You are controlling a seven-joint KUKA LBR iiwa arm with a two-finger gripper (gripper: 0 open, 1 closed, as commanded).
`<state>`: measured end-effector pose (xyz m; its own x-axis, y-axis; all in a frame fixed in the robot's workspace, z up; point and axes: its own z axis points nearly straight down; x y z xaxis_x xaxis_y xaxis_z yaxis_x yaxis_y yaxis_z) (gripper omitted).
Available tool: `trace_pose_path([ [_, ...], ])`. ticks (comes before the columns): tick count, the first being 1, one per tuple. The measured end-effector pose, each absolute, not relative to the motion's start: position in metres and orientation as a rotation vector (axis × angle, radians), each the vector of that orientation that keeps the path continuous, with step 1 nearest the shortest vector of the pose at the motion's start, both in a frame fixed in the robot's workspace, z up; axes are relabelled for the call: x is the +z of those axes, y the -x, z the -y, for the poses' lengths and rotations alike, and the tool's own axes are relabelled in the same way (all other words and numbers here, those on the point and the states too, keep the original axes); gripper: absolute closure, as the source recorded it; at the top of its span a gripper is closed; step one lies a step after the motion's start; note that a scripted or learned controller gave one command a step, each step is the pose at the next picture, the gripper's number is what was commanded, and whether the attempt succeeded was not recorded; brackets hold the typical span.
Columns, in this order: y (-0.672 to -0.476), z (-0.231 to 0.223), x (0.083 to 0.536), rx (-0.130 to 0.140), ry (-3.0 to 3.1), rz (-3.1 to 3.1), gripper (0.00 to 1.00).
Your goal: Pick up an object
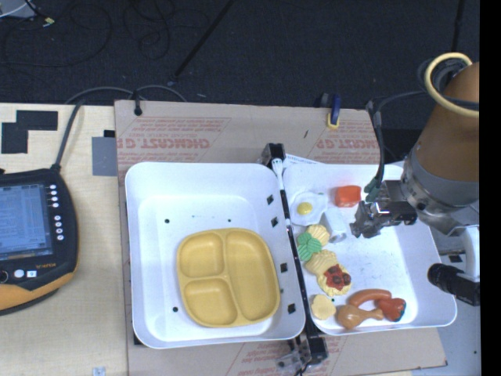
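Toy food pieces lie in the right bin (423, 249): a fried egg (306, 206), an orange block (347, 196), a green leaf (308, 247), a pizza slice (335, 276) and a sausage (369, 297). The gripper (365, 227) hangs over this bin, beside the orange block; whether it is released or clenched, I cannot tell. A yellow divided plate (227, 276) sits in the left bin (156, 202).

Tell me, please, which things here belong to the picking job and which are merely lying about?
Belong to the job:
gripper, over the right bin
toy foods in that bin: fried egg, red block, green piece, pizza slice, sausage

Lying about:
yellow divided tray in the left bin
teach pendant
cardboard sheet
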<state>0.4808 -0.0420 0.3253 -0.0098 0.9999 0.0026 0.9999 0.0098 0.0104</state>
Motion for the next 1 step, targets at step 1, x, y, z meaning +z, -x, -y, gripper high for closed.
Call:
trace_pose_path([
  [1, -0.4761, -0.0490, 0.3934, 0.008, -2.208, -2.233, 1.00],
])
